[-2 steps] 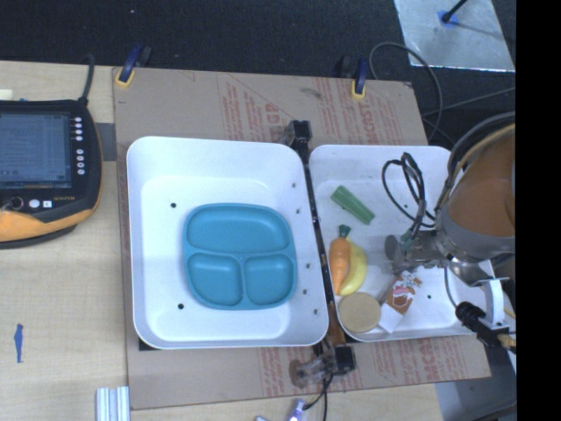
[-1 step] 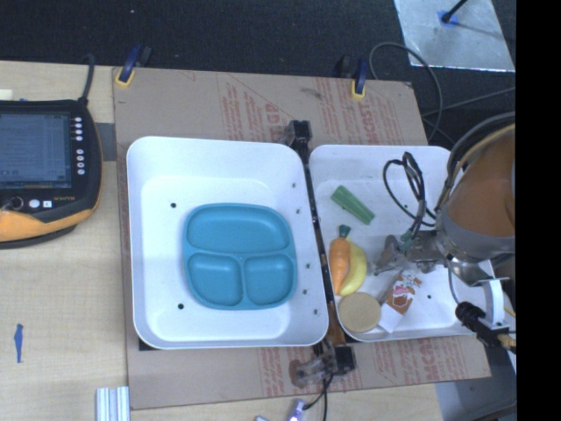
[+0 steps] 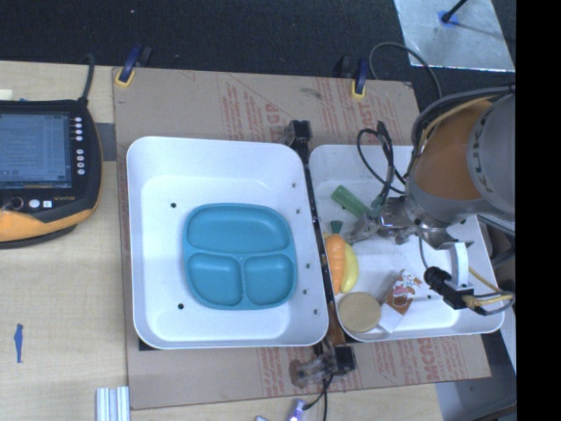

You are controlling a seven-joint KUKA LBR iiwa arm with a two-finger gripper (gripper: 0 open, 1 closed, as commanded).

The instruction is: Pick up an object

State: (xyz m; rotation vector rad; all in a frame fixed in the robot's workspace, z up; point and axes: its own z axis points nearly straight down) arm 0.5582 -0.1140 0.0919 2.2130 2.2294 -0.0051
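A: Layout, biggest first?
B: Arm comes in from the right, over the right bin. Left bin holds a blue sectioned plate, roughly centred. Pendant sits on the bench, well left of both bins.

A: Gripper?
B: Gripper is low in the right bin, pointing left, near the bin's middle. Fingers are too blurred and cluttered to read; can't tell how far open, can't tell if anything's in them.

A: Objects to pick?
B: All in the right bin. Orange piece and yellow piece touching each other against the left wall. Tan cup at the front-left corner. Red-and-white packet just right of the cup. Green piece lies tilted toward the back, just left of the gripper.

A: Anything lifted?
B: No, everything lies on the bin floor.
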